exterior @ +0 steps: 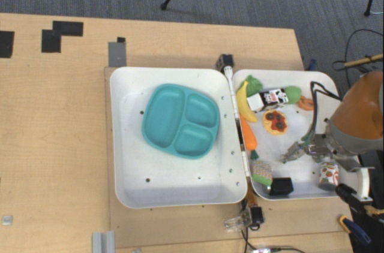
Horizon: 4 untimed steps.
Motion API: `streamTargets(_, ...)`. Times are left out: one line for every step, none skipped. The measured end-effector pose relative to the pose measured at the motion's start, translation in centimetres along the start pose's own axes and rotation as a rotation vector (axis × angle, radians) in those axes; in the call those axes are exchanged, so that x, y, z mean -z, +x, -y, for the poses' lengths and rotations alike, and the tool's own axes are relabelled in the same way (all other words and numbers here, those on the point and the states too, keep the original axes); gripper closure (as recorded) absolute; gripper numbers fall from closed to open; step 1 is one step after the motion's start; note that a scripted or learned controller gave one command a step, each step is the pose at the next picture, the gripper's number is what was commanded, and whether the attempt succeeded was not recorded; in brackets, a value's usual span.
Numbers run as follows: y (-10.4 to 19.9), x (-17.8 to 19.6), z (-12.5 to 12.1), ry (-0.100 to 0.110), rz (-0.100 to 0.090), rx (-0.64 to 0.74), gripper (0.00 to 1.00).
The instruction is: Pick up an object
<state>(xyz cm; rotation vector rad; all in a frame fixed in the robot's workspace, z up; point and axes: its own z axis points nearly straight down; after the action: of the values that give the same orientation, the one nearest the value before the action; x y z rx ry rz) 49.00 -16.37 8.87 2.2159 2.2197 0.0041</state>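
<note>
End effector (294,153) is hovering open and empty near the right bin's (300,193) front edge; nearby pizza toy (276,122) is looking light, stiff; grip its rim.

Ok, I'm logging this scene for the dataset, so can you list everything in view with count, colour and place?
bins: two, white, side by side on the bench
plate: one, teal, three compartments, in the left bin
banana: one, yellow, right bin, by the divider
carrot: one, orange, right bin, below the banana
pizza toy: one, yellow with red spots, middle of the right bin
green toys: two, top of the right bin
carton: one, white and black, between the green toys
black block: one, front of the right bin
arm: one, orange and grey, over the right bin's right side
gripper: one, metal, low over the right bin
</note>
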Motion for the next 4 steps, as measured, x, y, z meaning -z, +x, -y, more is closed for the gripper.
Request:
streamTargets(-3.6, -0.3, -8.8, -0.002, 0.000, 0.002, 0.00)
streamTargets(-3.1, -0.5, -15.7, 0.014, -0.003, 0.006, 0.00)
streamTargets(7.0, -0.6, -17.0, 0.043, 0.000, 0.005, 0.00)
streamTargets(7.0, 0.5, -17.2, 0.037, 0.001, 0.007, 1.00)
